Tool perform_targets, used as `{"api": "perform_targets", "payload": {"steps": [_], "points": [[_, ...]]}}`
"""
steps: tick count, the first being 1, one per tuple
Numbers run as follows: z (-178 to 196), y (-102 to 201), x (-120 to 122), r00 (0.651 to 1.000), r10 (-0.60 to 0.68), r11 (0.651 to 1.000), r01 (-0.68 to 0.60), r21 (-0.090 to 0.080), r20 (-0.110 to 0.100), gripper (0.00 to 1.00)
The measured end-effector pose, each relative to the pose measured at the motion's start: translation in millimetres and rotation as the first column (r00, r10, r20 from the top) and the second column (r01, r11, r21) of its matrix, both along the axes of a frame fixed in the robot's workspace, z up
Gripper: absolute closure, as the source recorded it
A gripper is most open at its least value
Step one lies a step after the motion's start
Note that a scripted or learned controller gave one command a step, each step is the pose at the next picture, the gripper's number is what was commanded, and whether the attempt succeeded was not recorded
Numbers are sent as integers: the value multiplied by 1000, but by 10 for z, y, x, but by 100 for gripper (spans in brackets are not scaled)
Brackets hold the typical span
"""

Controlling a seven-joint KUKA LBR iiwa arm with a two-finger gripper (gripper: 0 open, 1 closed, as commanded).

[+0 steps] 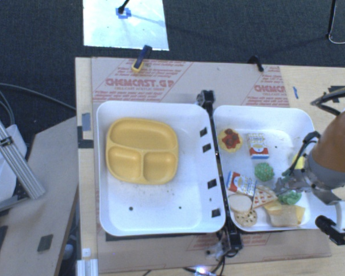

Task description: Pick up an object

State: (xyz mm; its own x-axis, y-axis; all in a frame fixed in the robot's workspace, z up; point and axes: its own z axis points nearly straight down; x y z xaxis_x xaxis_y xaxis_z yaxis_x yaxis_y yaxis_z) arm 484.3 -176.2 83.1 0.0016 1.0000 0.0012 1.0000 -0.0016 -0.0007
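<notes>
- From the overhead camera I see the arm (339,148) reaching in from the right over the right bin (302,118).
- The end effector (288,184) sits low by the green broccoli piece (290,198); I cannot tell how it is set.
- That bin also holds a round tart (230,139), a small carton (257,145), a green ball (264,171), a pizza slice (264,196), a cookie (246,217) and bread (284,215).
- The left bin (123,211) holds a yellow tray (142,150).
</notes>
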Motion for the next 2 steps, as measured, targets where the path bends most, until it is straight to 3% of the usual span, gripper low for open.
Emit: {"api": "perform_targets", "payload": {"steps": [1, 2], "points": [[941, 613, 187, 1000, 13, 1000, -13, -1, 12, 100], [891, 572, 160, 1000, 4, 1000, -4, -2, 3, 0]]}}
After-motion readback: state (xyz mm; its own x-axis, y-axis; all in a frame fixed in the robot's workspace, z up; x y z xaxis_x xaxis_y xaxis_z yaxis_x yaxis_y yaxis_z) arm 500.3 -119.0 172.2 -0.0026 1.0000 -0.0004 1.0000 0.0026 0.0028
